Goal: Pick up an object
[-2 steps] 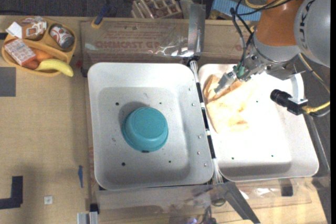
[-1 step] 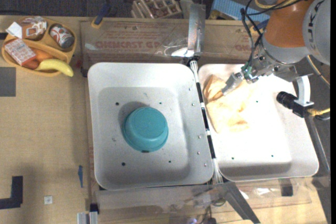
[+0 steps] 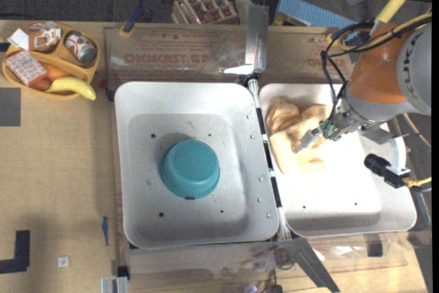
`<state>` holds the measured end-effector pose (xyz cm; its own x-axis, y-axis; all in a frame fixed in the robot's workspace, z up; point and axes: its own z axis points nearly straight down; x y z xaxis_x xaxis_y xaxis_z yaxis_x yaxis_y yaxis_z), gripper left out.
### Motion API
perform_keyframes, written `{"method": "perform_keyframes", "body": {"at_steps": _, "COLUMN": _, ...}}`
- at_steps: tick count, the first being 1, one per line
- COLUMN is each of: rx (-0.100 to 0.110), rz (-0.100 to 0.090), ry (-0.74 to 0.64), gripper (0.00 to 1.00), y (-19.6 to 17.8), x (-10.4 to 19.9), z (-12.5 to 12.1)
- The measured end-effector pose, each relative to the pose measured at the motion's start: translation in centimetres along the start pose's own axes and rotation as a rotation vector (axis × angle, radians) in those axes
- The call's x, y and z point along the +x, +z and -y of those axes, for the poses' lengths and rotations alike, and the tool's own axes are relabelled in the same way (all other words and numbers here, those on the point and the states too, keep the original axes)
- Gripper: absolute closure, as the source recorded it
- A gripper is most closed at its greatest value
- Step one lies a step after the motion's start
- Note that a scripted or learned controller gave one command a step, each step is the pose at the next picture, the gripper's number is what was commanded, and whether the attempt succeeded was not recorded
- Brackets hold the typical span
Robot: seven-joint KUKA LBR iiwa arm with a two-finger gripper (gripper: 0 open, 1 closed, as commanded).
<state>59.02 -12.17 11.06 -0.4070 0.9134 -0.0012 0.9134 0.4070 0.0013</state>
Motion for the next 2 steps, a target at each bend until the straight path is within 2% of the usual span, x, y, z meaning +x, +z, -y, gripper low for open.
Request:
{"method": "perform_keyframes", "body": {"at_steps": 1, "rx": -0.001, "rz": 0.001, "ry": 0.125, "gripper": 0.00, "y": -7.5, "x": 3.3, "z": -0.6}}
{"method": "perform_keyframes", "body": {"at_steps": 2, "rx": -0.012, "rz": 0.004, "ry": 0.222, "gripper": 0.00, "y": 1.9, "x": 1.6, "z": 0.7}}
